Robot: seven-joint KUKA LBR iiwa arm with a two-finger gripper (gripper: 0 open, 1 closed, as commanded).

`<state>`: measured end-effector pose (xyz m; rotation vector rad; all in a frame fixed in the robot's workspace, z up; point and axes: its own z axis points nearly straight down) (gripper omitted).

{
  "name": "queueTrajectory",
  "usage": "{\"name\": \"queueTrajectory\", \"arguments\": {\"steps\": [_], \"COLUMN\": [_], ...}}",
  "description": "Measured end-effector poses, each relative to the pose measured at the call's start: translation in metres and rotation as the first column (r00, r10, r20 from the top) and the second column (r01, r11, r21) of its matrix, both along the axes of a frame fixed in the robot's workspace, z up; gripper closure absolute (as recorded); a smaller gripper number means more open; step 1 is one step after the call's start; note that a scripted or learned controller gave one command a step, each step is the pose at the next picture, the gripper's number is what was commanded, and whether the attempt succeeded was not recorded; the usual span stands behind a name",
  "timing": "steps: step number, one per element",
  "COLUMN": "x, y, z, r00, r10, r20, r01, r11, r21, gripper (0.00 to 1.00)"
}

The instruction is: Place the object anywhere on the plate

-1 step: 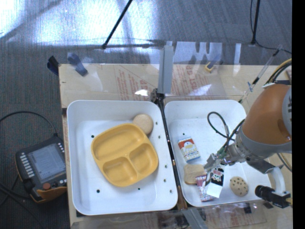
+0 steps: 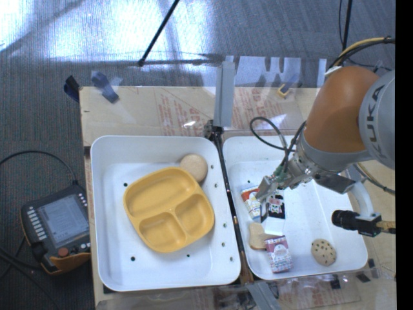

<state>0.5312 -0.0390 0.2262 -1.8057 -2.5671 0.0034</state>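
1. The small carton lay in the right bin, just beside the gripper.
2. The gripper's finger state could not be told.
3. The yellow plate sat in the left bin, a round biscuit touching its rim.
4. A pink packet and a speckled cookie lay near the right bin's front.

Plate: yellow plastic, smooth, slight sheen. Bins: white plastic, smooth, semi-gloss. Table: pale wood board, matt. Small carton: printed paper. Cookie: rough, speckled.
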Motion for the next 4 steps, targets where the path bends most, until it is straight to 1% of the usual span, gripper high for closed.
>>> {"name": "queueTrajectory", "arguments": {"steps": [1,2,3,4], "x": [-0.001,-0.001,-0.009,0.037], "y": [0.077,0.077,0.061,0.15], "z": [-0.041,-0.041,0.019,0.004], "r00": [1.0,1.0,0.987,0.885], "r10": [-0.024,-0.024,-0.163,-0.466], "r20": [-0.003,-0.003,-0.002,-0.001], "r01": [0.024,0.024,0.163,0.466], "r11": [1.0,1.0,0.987,0.885], "r21": [0.0,0.0,-0.002,-0.005], "gripper": [1.0,0.0,0.0,0.0]}}
